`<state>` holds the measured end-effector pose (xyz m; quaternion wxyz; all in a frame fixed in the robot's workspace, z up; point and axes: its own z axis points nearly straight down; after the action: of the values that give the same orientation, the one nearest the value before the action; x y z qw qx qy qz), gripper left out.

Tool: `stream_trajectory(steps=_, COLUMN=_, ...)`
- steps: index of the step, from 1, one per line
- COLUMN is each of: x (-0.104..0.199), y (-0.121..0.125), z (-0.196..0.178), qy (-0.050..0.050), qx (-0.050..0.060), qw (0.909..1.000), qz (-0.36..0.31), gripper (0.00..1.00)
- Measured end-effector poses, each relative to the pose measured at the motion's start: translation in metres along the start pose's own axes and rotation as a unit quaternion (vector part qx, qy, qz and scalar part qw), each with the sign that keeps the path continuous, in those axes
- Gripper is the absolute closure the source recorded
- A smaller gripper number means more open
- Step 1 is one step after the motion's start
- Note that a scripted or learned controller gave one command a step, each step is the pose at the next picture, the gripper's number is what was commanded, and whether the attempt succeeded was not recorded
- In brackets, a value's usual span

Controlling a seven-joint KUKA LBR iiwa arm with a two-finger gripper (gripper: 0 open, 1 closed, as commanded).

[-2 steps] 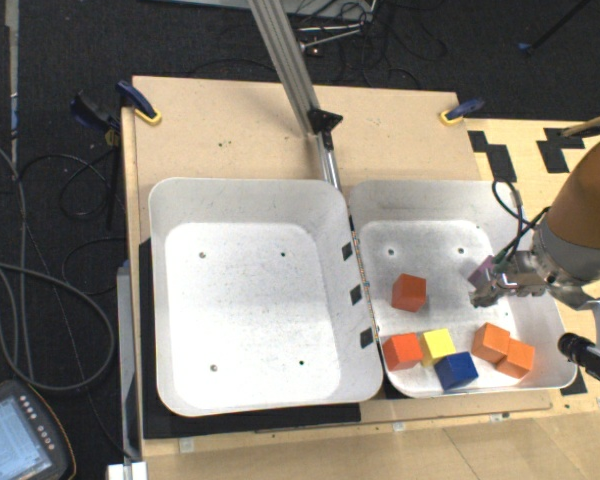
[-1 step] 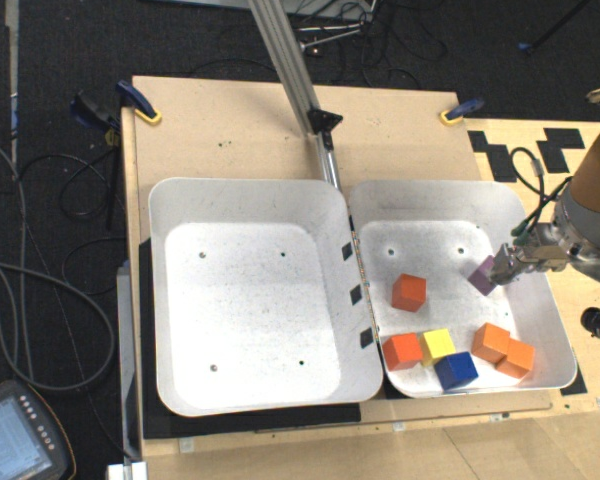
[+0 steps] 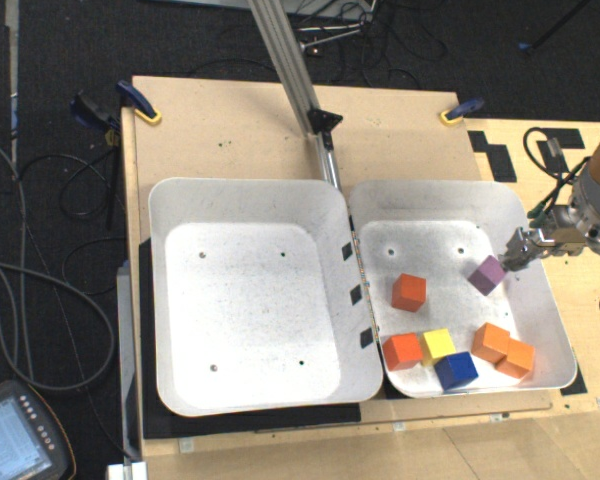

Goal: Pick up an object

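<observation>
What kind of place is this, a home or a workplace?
Probably a robotics lab, not a home: a clamped wooden bench bears two white bins, coloured blocks lie in one, and loose cables run across the dark floor.

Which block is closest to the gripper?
The purple block, right beside the gripper. The orange, yellow and blue blocks sit farther away in the bin.

No text, label, brand or number can be read anywhere. The tablet screen off the bench's lower left corner shows pale lines, perhaps writing, too blurred to make out. The blocks and both bins carry no markings.
</observation>
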<state>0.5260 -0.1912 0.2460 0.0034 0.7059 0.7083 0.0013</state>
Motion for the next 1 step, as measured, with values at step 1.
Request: stream_trajectory(steps=1, x=0.0534, y=0.0009, z=-0.0085, qy=0.002, qx=0.002, qw=1.0, qz=-0.002, gripper=1.0)
